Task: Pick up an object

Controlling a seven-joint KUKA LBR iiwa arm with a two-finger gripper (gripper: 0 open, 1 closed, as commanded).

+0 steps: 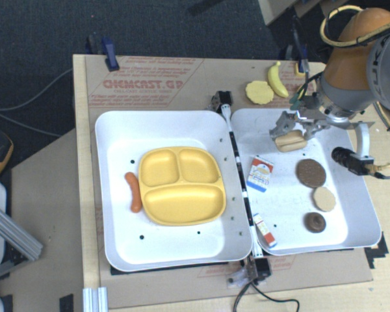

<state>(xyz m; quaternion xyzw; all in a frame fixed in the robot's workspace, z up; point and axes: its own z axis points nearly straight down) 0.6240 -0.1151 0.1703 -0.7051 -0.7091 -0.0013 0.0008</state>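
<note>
My gripper [294, 130] hangs low over the far part of the right bin [357, 229]. Its fingers stand spread, one on each side of a tan bun-shaped piece [290, 142] that lies on the bin floor just under the tips. I cannot tell whether the tips touch it. Also in this bin are a red, white and blue carton [260, 174], a brown round cookie [310, 173], a pale round cookie [324, 199], a small dark brown disc [315, 222] and a second small carton [264, 231] at the near left corner.
The left bin [110, 239] holds a yellow divided plate [181, 186] with a reddish sausage [134, 192] beside it on the left. A banana [277, 80] and a yellow slice [260, 92] lie on the bench behind the right bin.
</note>
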